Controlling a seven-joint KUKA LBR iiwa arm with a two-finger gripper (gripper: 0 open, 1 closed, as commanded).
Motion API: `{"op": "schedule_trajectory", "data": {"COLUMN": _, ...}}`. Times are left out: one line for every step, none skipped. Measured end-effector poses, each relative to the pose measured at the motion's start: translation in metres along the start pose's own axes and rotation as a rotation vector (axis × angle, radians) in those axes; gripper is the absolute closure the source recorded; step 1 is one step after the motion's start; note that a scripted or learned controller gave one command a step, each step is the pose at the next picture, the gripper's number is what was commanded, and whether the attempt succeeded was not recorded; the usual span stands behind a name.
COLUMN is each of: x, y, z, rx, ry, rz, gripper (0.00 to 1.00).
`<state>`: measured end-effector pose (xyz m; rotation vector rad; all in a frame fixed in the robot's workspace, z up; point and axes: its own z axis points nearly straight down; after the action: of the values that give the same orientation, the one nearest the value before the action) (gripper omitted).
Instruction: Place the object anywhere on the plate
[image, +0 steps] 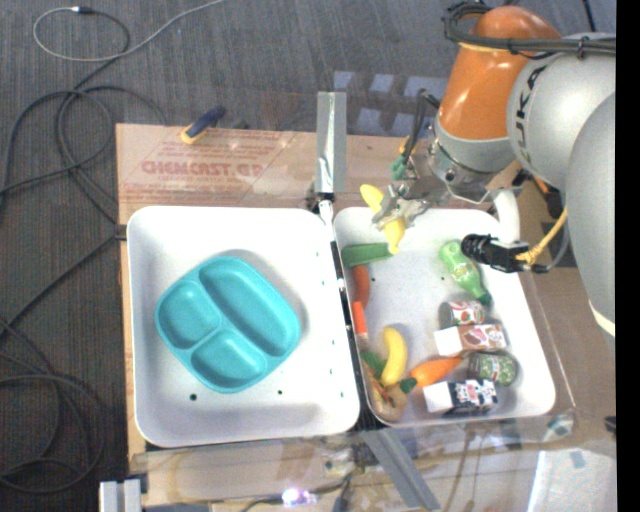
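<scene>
Turquoise and split into three compartments, the plate (229, 321) lies in the left white bin (150, 400), with nothing on it. The right bin (535, 395) holds a jumble of toy food: a banana (394, 356) near the middle, an orange carrot (435, 371) just beside it, a green bottle (462, 266) toward the far right side, a green pod (366, 254) at the far left corner, and small cartons and cans along the near right side. The grey arm (560, 90) with its orange band reaches in from the right, and the gripper (397, 212) hangs over the far edge of the right bin. Its fingers are closed around a small yellow object (385, 214), lifted above the bin floor; part of it pokes out above and below the fingertips.
</scene>
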<state>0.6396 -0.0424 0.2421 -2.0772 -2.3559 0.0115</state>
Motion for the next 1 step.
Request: {"op": "schedule_trajectory", "data": {"x": 0.07, "y": -0.058, "z": 0.0553, "rx": 0.002, "ry": 0.005, "rz": -0.042, "gripper": 1.0}}
